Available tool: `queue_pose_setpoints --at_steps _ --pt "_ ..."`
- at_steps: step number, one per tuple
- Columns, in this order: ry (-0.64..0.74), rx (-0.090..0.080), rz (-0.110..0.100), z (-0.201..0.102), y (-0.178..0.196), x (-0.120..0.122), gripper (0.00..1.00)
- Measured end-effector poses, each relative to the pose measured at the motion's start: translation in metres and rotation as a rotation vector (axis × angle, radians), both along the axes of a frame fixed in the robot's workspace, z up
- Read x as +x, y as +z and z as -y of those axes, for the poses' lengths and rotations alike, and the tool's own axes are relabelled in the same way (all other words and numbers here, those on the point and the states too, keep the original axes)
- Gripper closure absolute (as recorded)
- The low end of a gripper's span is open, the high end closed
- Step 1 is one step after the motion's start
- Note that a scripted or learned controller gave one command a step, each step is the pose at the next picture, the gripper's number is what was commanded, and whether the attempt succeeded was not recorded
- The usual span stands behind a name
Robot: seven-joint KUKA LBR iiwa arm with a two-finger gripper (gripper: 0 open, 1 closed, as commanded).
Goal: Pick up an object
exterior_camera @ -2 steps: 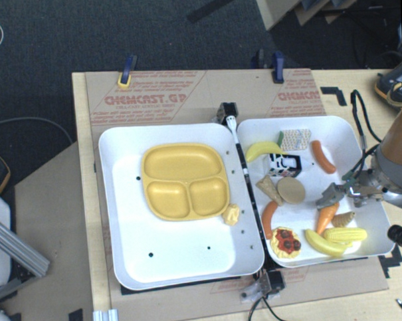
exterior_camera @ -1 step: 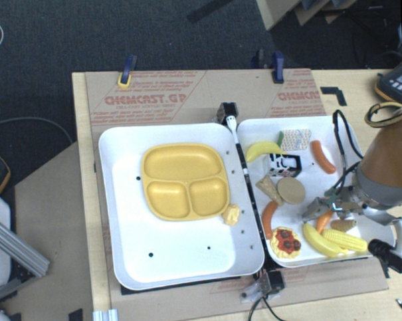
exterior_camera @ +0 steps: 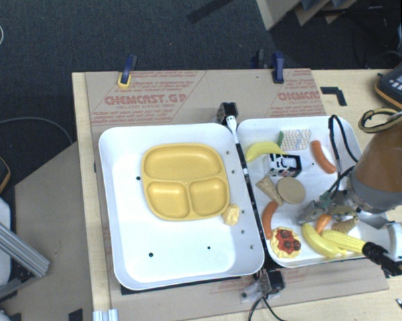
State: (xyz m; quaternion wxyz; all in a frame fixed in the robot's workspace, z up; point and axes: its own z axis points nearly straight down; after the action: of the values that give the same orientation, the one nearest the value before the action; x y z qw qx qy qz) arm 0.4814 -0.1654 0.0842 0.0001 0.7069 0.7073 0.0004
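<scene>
White bins. Mustard-yellow tray. Yellow bananas, yellow corn, orange-red sausages, red-topped pizza slice. Tan desk printed with red lettering.

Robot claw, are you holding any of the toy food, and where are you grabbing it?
It cannot be told. The grey arm's two-finger gripper is low in the right shallow white bin, among a small orange piece and yellow plastic bananas, its tips lost in the clutter.
</scene>
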Motion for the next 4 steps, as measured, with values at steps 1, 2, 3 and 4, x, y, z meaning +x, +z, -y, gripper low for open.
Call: queue_pose_setpoints --at_steps 1,2,3,4 --pt "-0.001 -0.001 0.002 0.0 0.011 0.0 1.0" --pt "-0.001 -0.004 0.005 0.009 0.069 -0.003 1.0" --pt "0.0 -0.003 0.005 0.009 0.112 -0.005 1.0" --pt "0.001 -0.003 0.004 0.01 0.142 -0.004 1.0"
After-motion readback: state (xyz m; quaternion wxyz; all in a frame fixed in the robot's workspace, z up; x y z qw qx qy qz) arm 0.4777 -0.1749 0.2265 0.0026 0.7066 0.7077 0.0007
